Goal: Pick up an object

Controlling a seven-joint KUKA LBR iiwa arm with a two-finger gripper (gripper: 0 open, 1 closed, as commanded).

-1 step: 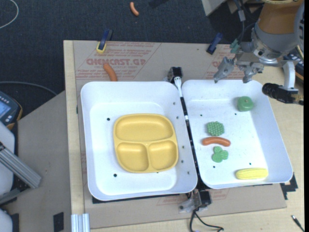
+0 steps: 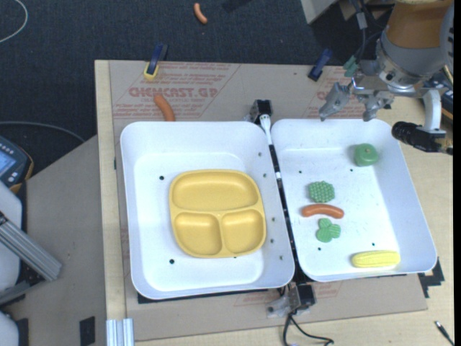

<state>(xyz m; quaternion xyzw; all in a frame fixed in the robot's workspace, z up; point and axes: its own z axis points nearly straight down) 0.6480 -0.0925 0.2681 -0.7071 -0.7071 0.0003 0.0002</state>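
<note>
Five toys lie in the right bin (image 2: pixel 403 193); gripper (image 2: pixel 354 105) jaws spread, holding nothing.

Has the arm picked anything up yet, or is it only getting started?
Nothing looks done. The gripper hangs open above the right bin's far edge with nothing between its fingers. The green ball, sausage and corn cob lie in the bin. The whole pick is left.

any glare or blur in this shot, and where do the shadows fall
Camera view: sharp overall, lighting even; the left bin floor washes out slightly, the yellow tray shows soft sheen; the gripper looks slightly soft; faint short shadows under the corn and sausage.
</note>
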